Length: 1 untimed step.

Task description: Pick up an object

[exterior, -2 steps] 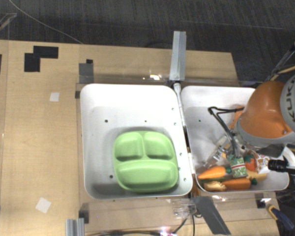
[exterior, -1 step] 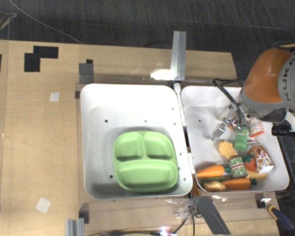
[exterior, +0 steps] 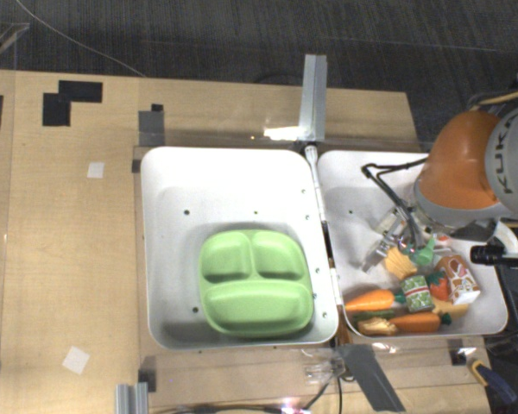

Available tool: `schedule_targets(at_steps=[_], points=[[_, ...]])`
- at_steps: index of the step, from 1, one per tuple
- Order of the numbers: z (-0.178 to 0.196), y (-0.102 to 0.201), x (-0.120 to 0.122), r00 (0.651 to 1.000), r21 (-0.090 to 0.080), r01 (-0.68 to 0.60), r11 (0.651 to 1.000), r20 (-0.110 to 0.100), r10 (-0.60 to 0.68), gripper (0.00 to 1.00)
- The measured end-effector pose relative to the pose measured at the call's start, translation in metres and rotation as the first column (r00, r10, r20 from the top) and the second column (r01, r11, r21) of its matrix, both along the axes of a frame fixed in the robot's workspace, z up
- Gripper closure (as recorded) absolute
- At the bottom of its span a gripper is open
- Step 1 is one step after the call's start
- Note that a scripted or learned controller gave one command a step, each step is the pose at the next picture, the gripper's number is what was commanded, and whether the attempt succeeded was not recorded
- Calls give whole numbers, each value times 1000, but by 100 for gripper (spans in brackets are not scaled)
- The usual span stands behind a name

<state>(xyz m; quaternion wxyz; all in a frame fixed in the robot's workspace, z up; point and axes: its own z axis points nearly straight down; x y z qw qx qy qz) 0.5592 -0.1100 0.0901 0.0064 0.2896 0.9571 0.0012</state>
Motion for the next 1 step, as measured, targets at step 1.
schedule_targets(at_steps=[1], points=[[14,0,5,1000,-3,-3,1000,18,4,100]])
